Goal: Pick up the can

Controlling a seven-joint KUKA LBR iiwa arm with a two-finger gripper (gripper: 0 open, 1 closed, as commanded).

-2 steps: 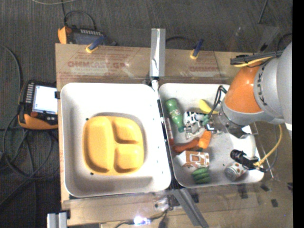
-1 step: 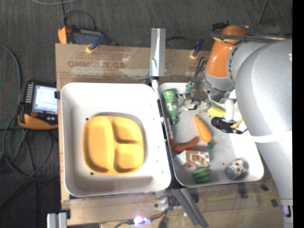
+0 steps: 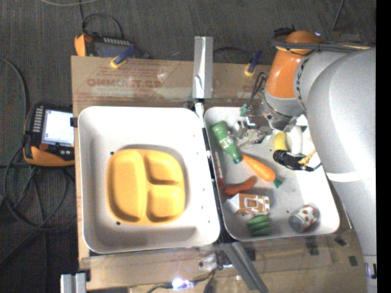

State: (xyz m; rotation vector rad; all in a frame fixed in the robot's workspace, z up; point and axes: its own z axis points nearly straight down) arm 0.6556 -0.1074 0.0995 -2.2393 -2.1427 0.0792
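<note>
Right bin [image 3: 333, 221]: can [image 3: 303, 217] lies on its side near the front right corner, well apart from the gripper [image 3: 249, 127]. Gripper sits at the bin's rear, just beside the green bottle [image 3: 225, 141]; whether its fingers are spread or closed, cannot tell, and nothing seen held. Carrot [image 3: 259, 168] and sausage [image 3: 239, 186] mid-bin. Left bin [image 3: 91, 163] holds a yellow divided tray [image 3: 146, 185]

Robotics lab: clamped cardboard [image 3: 140, 84], teach pendant [image 3: 52, 133], loose floor cables [image 3: 18, 188].
</note>
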